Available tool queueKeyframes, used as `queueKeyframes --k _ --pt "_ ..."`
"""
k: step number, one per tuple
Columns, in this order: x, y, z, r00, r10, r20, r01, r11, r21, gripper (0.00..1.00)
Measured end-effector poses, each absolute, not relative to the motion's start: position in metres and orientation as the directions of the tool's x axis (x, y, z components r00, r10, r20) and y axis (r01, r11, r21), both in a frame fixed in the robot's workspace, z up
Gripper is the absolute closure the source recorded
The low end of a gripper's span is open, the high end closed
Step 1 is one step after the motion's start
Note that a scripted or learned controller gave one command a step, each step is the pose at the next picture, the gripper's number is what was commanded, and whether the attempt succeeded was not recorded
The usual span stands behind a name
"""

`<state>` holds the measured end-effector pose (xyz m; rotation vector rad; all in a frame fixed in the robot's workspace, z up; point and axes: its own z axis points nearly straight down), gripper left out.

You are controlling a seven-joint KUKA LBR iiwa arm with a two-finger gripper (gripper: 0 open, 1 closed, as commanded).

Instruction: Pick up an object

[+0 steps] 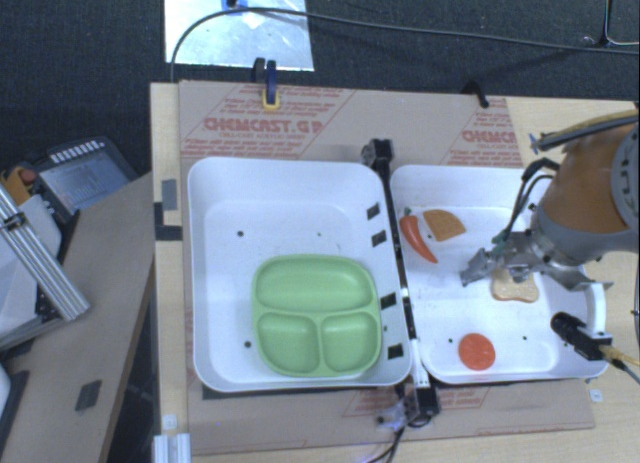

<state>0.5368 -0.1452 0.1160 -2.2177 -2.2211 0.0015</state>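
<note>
Two shallow white plastic bins sit side by side on a cardboard-covered bench, the left bin (215, 251) and the right bin (440, 351) meeting along a dark central seam. In the left bin lies a pale green moulded plastic tray with three compartments (316, 313), set toward the near right corner. The right bin holds four small items: a red, tapered pepper-shaped toy (416, 236) near the dividing wall at the far side; a tan-orange wedge like a piece of bread (444, 223) just beside it, apparently touching; a round orange-red ball-like piece (477, 351) near the front wall; and a pale beige, toast-shaped slab (516, 289) toward the right side.

The grey arm with its orange band (592, 183) reaches in from the right, and its two-finger gripper (500, 266) hangs low over the right bin — directly above the far edge of the beige slab, partly covering it. Whether the jaws are spread or pressed together I cannot tell from this angle, nor whether they touch the slab.
</note>
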Motion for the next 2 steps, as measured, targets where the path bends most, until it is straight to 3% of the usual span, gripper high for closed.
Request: queueKeyframes --k 1,2 --pt "0.539 -0.146 0.086 -0.001 1.0 -0.002 1.0 0.001 0.004 0.0" --pt "0.541 -0.149 0.1 0.0 1.0 -0.01 1.0 0.0 0.016 1.0"
